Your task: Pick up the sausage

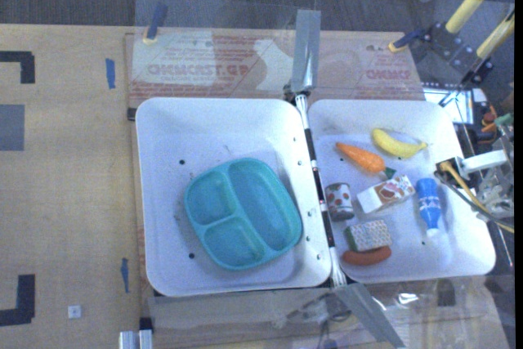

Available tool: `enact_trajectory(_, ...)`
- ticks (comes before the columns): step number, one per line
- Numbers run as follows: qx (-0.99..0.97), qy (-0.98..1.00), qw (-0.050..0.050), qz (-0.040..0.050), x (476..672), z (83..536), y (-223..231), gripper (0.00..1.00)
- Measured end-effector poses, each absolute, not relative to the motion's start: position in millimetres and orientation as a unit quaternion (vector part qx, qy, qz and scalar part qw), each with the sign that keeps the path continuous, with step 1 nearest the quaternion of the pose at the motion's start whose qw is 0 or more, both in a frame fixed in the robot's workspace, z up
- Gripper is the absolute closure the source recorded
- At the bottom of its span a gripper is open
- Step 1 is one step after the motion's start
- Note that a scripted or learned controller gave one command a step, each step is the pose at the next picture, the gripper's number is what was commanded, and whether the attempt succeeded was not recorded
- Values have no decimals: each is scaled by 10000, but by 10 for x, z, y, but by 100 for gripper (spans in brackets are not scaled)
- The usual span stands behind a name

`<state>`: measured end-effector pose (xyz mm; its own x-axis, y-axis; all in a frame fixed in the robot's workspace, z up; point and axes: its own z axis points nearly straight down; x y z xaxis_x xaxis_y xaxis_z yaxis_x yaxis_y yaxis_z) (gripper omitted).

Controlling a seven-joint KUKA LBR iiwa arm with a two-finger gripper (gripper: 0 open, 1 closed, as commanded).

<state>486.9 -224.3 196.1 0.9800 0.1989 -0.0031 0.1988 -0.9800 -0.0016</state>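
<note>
Two white bins sat side by side. One sausage (366, 256) lay at the right bin's (470, 261) six o'clock edge, beneath a snack packet (369, 235). Whether the jaws were wide or narrow, I cannot tell.

You see a teal divided plate (243, 212) in the left bin (159, 127); at its three o'clock, a banana (397, 144), carrot (360, 158) and blue bottle (428, 206).
</note>
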Motion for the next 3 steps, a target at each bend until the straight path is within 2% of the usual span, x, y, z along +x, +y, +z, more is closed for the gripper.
enact_trajectory(1,-9950,-998,-2,12,4989,1884,-2248,100)
enact_trajectory(3,-9950,-1001,1,9,5106,1858,-2245,100)
